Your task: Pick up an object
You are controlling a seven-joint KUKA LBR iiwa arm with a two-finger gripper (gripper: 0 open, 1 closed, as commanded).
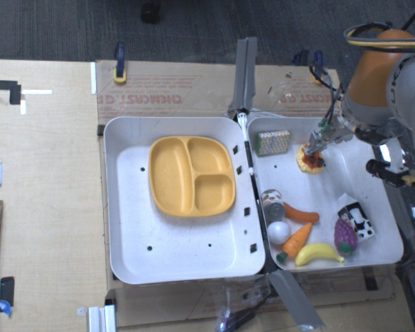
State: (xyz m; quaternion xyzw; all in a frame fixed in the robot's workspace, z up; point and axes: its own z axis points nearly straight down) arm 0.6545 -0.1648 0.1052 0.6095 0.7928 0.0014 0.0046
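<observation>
My gripper (pixel 316 146) reaches down into the right bin (pixel 380 185) at its far side. Its tip is right over a small orange and red toy food piece (pixel 308 162), which lies flat on the bin floor. The arm's orange band (pixel 371 75) stands above it at the upper right. Further loose objects lie in the same bin: a speckled grey-green block (pixel 273 142), a small can (pixel 271 200), two toy carrots (pixel 301 215) (pixel 297 239), a white ball (pixel 277 232), a yellow banana (pixel 318 254), purple grapes (pixel 345 235) and a black and white toy (pixel 357 216).
The left bin (pixel 124 213) holds a yellow divided plate (pixel 191 175). A raised divider (pixel 249 178) separates the two bins. Arm cabling and hardware (pixel 391 161) hang over the right bin's right side. Cardboard (pixel 173 92) lies behind the bins.
</observation>
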